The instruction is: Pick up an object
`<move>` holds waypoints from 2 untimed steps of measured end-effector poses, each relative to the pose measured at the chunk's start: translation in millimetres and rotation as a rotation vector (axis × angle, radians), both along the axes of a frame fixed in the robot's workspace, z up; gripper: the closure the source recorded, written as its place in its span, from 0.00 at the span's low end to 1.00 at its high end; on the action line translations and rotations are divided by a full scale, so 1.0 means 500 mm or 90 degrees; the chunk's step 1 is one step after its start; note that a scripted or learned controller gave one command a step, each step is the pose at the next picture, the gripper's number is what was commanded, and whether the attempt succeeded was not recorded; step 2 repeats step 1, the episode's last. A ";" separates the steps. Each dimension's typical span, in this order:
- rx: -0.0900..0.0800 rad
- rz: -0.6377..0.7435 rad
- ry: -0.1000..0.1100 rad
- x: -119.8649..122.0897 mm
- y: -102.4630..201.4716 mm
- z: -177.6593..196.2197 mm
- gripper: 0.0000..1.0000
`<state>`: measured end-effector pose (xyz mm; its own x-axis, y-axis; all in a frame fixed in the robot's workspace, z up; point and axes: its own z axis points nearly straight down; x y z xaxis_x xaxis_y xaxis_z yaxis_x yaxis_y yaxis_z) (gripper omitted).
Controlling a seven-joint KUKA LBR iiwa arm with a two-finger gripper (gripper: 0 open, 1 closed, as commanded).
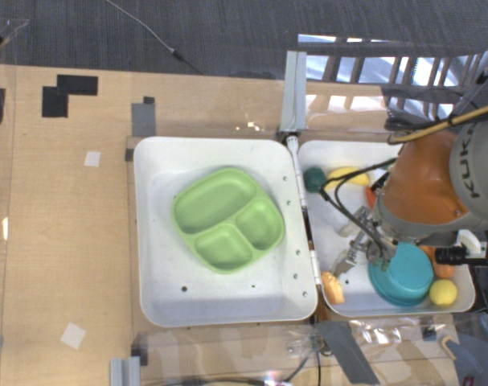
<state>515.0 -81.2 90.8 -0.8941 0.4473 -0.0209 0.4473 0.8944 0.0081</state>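
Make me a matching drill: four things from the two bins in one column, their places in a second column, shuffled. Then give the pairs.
Things:
1. green tray
2. teal bowl
3. dark green ball
4. yellow ball

Places:
A. right bin, near right corner
B. left bin, middle
C. right bin, far left corner
D. right bin, near edge, just left of the yellow ball

Pairs: 1-B, 2-D, 3-C, 4-A
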 end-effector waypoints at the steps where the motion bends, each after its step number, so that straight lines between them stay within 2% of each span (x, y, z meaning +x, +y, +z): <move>1: 0.000 0.028 0.005 0.210 -0.081 -0.005 0.00; 2: 0.000 0.028 0.005 0.210 -0.081 -0.005 0.00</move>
